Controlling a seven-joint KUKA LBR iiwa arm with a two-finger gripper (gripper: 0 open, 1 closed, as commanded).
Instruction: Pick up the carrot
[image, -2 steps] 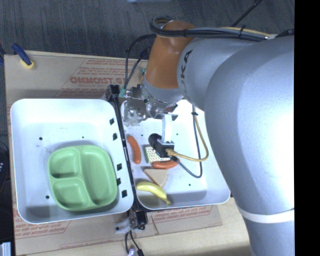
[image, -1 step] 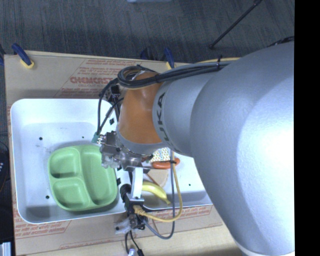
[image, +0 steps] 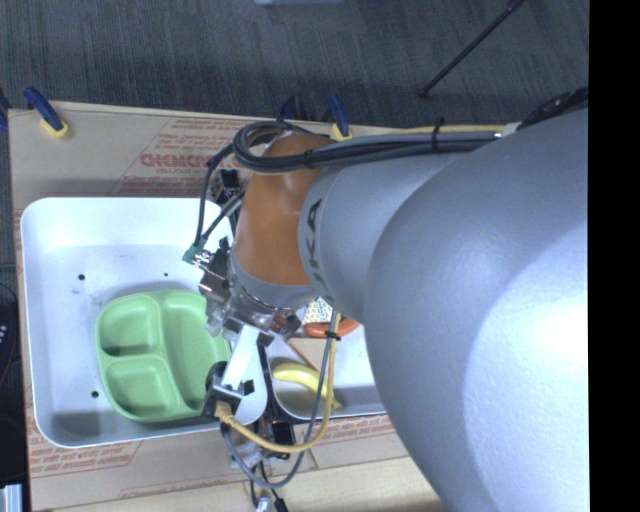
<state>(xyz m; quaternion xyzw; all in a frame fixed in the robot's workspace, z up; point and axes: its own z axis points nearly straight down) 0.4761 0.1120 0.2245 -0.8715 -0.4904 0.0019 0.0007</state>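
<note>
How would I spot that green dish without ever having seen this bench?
Look at the left white bin. In its lower half lies the green tray, beside the arm's wrist. It is the bin's one pale green thing, split into compartments.

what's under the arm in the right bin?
Past the arm, an orange patch, possibly the carrot, and a yellow curved item peek out near the tool. The arm covers everything else in that bin.
</note>
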